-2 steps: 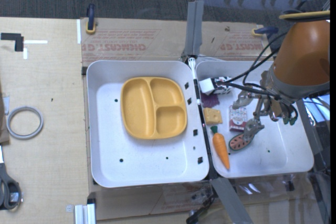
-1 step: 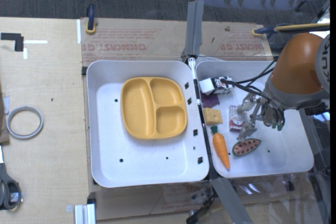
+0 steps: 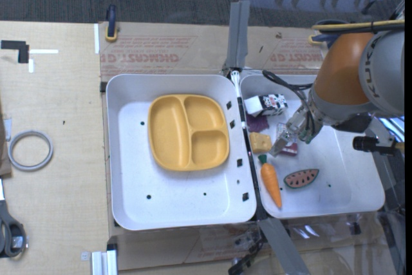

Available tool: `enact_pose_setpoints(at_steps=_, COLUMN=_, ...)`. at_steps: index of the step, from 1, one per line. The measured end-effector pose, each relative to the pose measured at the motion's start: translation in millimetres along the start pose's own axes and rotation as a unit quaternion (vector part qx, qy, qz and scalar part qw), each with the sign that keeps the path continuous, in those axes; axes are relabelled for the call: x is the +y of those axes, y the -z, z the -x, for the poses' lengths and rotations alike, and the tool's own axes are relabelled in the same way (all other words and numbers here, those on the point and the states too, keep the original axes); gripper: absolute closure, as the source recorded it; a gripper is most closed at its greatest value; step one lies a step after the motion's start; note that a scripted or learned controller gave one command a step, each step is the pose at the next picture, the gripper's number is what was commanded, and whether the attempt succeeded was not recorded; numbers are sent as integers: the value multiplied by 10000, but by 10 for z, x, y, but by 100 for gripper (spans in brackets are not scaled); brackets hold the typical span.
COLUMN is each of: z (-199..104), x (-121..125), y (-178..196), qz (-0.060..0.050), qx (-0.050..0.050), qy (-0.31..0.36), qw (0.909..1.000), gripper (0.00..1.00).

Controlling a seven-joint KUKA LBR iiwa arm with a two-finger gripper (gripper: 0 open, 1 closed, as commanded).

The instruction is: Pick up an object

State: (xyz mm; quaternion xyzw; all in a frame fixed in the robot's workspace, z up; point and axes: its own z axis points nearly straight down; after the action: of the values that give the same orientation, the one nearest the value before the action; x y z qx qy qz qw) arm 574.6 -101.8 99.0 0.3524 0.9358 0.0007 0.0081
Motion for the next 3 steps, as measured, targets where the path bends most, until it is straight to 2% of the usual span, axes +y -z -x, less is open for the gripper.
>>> enact_pose_setpoints(at_steps=1, z=68, x=73, y=-2, qz=10, qx=9, qy=-2093, qw=9779, gripper=0)
enact_pose_setpoints(at_steps=2, z=321, x=-444, y=687, qz=-70, qx=47, qy=-3710, qw=9286, gripper=0)
enact_pose_setpoints(at_steps=3, z=-130, x=-677, y=310, qz=-87, qx=55, qy=-4583, qw=8887, gripper=0)
